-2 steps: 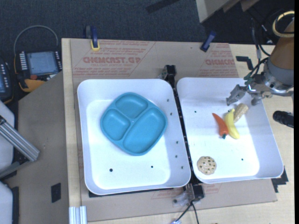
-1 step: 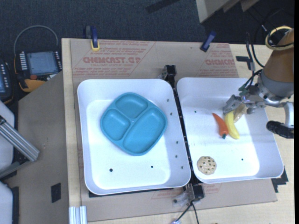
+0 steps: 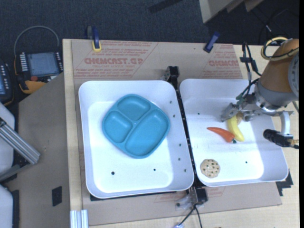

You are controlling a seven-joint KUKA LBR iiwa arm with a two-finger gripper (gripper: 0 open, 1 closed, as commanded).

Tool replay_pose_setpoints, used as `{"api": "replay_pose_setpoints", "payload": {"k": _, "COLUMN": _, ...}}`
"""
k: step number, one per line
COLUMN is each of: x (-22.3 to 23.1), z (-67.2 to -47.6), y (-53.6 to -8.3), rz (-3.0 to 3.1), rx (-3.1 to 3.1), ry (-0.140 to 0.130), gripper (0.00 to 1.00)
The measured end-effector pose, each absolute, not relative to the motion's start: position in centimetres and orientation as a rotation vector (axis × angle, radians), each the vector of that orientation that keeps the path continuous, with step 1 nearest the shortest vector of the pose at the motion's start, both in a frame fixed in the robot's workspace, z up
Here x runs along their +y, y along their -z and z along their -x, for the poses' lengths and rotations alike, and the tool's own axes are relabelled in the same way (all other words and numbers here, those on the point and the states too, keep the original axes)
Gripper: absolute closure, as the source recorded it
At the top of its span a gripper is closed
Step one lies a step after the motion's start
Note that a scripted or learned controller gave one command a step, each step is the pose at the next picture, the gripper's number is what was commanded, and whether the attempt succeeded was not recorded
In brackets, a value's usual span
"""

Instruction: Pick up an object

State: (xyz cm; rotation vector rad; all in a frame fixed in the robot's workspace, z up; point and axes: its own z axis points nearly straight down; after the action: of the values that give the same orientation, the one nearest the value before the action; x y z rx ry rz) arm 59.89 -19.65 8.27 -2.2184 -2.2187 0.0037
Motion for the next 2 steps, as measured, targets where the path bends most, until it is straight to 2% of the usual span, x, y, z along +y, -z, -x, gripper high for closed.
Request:
{"api": "replay_pose_setpoints", "payload": {"k": 1, "x": -19.7, "z": -60.1, "y": -9.7, "rz": 2.223, "rx": -2.224, "ry": 0.003, "gripper": 1.00}}
{"api": "replay_pose_setpoints", "payload": {"k": 2, "x": -20.6, "z": -60.6, "y": -15.4, "rz": 2.227, "rx": -2.226, "ry": 0.004, "gripper": 1.00}}
